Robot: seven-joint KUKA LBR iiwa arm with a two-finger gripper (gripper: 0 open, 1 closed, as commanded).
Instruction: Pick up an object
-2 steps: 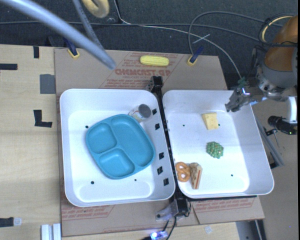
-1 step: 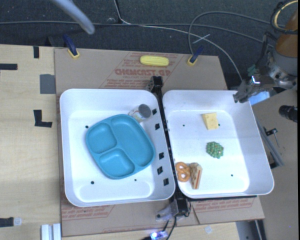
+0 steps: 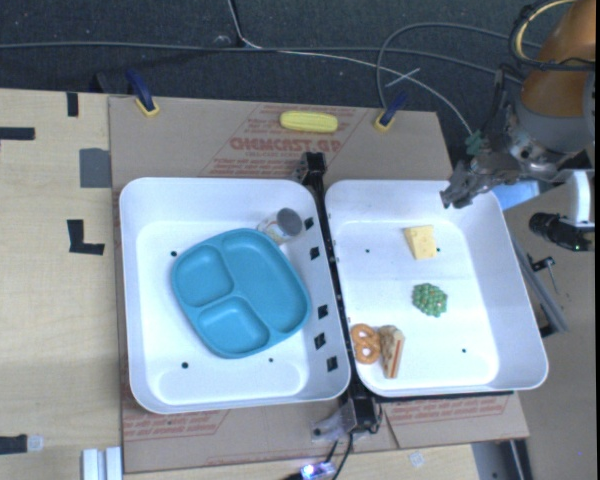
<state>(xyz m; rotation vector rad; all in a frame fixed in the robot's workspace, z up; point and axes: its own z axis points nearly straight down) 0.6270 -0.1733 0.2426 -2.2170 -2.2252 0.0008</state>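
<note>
Small toy foods (image 3: 420, 241) in right bin (image 3: 520, 358)

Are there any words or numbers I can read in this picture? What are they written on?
Red print on the cardboard sheet under the bins, just below the yellow banana: too blurred to read for sure.
More red print on that cardboard's front edge, below the two bins: too small and blurred to read.
The blue tray, the white bins and the toy food carry no words or numbers that I can see.
</note>
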